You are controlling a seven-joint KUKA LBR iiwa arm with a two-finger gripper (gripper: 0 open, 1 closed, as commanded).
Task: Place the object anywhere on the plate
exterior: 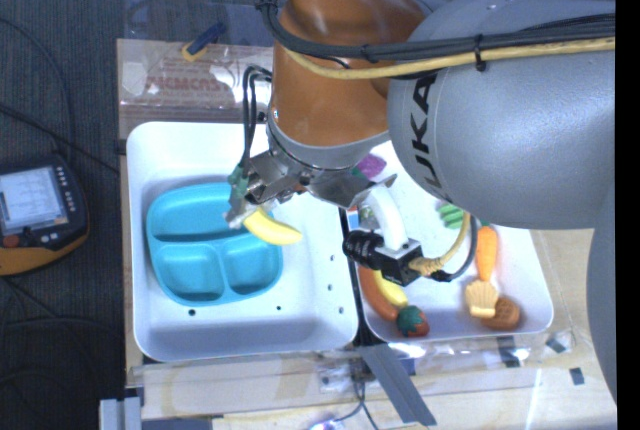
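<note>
Two-finger gripper [245,208] above right edge of blue sectioned plastic plate [210,243] in left white bin [300,318]. Fingers closed on yellow toy banana [270,229]; banana hangs over plate's right rim, tilted. Grey arm with orange band [330,68] covers bin divider and much of right white bin [530,313]. Right bin clutter: orange toy carrot [486,253], brown bread-like piece [505,313], red-green strawberry toy [412,321], orange-yellow sausage-shaped toy [380,290]. Handheld screen pendant [35,208] on floor, left, well apart.

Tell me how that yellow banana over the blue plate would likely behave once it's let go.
The banana looks like smooth moulded plastic, so probably stiff, light and a bit slippery. Its curved shape may rock or slide on the plate, whose raised dividers should likely stop it.
</note>
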